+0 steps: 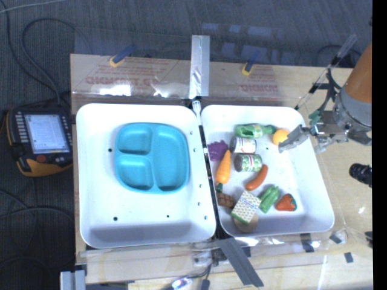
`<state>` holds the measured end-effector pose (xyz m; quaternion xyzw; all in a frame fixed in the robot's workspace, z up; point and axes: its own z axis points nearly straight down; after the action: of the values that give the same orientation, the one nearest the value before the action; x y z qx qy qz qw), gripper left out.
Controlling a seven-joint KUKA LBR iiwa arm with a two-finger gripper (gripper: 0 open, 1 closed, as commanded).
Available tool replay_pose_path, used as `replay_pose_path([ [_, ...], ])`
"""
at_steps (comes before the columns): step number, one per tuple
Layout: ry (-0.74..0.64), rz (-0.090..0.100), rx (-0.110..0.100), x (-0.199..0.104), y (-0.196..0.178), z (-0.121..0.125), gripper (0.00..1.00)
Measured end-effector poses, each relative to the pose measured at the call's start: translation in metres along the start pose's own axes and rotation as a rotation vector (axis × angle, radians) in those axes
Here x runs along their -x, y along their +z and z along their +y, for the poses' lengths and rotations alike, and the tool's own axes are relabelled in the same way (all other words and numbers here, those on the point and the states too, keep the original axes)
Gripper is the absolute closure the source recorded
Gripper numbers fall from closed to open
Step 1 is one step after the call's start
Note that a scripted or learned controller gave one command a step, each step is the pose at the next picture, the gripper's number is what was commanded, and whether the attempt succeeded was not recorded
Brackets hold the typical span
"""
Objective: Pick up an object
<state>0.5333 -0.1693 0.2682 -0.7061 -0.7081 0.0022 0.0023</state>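
Below, wooden bench (338,180) on grey carpet (60,17)

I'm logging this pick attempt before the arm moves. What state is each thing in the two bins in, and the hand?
Blue divided plate: flat in the left bin, nothing on it.
Carrot: lying by the right bin's left wall.
Green-labelled can: on its side.
Green bottle: on its side.
Orange fruit: resting beside the hand.
Hand: low over the right bin, holding nothing visible.
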Motion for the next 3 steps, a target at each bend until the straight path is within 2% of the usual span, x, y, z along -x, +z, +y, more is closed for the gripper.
replay_pose_path([
  [1, -0.150, 0.000, 0.001, -0.003, 0.089, 0.069, 0.00],
  [2, -0.075, 0.001, 0.002, 0.017, 0.156, 0.090, 0.00],
  [3, -0.046, 0.000, 0.002, 0.025, 0.162, 0.110, 0.00],
])
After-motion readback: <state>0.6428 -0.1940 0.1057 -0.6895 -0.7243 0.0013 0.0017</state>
